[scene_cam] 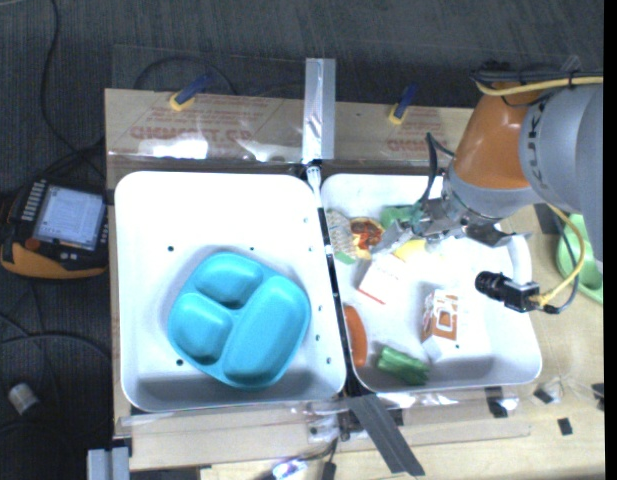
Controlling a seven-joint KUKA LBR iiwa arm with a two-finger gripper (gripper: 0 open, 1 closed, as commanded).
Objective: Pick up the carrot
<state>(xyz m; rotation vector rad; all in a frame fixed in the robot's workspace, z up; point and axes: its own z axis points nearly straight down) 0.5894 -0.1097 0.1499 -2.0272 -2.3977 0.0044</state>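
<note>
Carrot (354,334) lies at the near left of the right bin (508,373), tucked tight against the wall between the bins, so any grab looks awkward. Further left, the left bin (148,218) carries a blue sectioned tray (240,316). Right of the carrot: a green item (402,364) just beside it, a white card (384,281), an orange-and-white packet (441,318). The hand (435,218) hovers at the far side, well apart; clenched or released, I can't tell.
</note>
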